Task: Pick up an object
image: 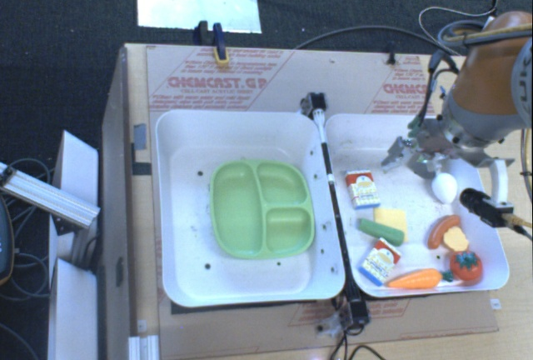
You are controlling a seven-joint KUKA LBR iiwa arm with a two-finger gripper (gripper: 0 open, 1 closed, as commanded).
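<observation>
My gripper [410, 152] hovers over the far part of the right bin [358, 127], its fingers spread apart with nothing between them. A white egg [445, 187] lies just beside it, toward the bin's right wall. At the bin's middle sit a small red-and-white carton [362, 188], a yellow block [391, 221] and a green vegetable piece [381, 230]. Along the near edge rest a second carton [379, 259] and a carrot [415, 278], with a tomato [466, 265] in the near right corner and a sausage-like piece [442, 232] just beyond it. The left bin [185, 183] holds a green divided plate [262, 209] at its centre.
</observation>
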